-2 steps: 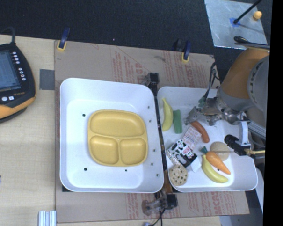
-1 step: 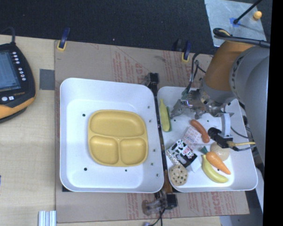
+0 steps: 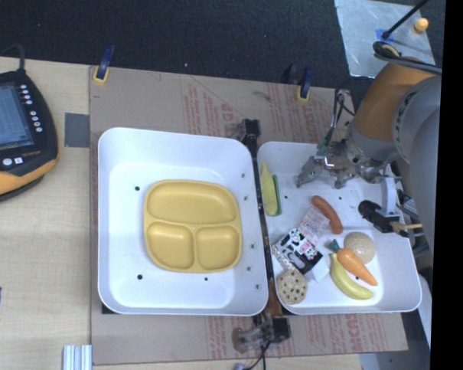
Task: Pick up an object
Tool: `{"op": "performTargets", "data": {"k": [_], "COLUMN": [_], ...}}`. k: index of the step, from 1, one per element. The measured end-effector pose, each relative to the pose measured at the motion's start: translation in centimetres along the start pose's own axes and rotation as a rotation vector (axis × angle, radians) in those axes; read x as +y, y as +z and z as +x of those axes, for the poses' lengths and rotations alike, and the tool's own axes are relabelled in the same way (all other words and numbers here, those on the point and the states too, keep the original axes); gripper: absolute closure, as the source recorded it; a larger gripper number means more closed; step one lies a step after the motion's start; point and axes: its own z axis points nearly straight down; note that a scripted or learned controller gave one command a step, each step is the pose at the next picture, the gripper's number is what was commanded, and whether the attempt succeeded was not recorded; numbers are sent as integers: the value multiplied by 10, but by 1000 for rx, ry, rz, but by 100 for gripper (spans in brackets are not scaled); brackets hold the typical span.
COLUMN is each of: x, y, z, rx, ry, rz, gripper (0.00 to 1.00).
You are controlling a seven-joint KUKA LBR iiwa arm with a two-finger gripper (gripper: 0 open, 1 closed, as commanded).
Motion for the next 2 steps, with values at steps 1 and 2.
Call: {"op": "performTargets", "data": {"k": [1, 2], "x": [-41, -41], "y": [0, -10], "z": [-21, -22], "rx": [0, 0], "ry": [-2, -3], "rz": [2, 4], "gripper": [0, 100]}}
